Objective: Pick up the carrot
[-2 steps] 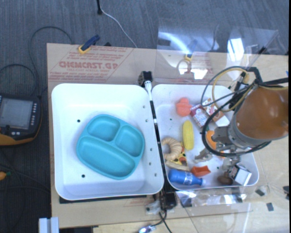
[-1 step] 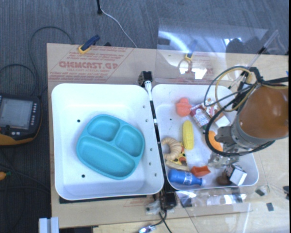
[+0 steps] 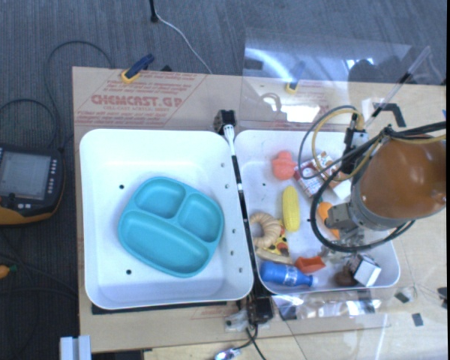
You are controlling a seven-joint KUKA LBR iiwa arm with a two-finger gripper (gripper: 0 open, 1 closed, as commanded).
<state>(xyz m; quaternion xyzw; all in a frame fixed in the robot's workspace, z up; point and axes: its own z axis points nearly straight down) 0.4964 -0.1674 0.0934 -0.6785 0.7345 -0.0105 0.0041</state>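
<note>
We see our grey arm with its orange band (image 3: pixel 401 178) reaching in from the right and hanging low over the right white bin (image 3: pixel 244 201). Its bulk covers the pincer (image 3: pixel 343 227), so we cannot tell its state, nor whether it has hold of anything.

The carrot, as best we judge it, is the small orange piece (image 3: pixel 325 211) peeking out at the arm's left edge, just beside the wrist and near the bin's middle. Most of it is hidden, so we name it with some doubt. The wrist sits almost directly above it, which suggests to us a descent for a grasp from above.

Around it the toys lie close: a yellow corn cob (image 3: pixel 290 208) to the left, a pink rounded toy (image 3: pixel 283 165) toward the far wall, a tan croissant-shaped piece (image 3: pixel 265 228), a blue bottle lying on its side (image 3: pixel 285 276) along the near wall, and a small red piece (image 3: pixel 310 263) beside it. That crowding leaves little room for a clean approach.

The left white bin (image 3: pixel 97 201) carries a turquoise divided plastic plate (image 3: pixel 171 225), well apart from the work. Both bins rest on the worktop (image 3: pixel 135 100).
</note>
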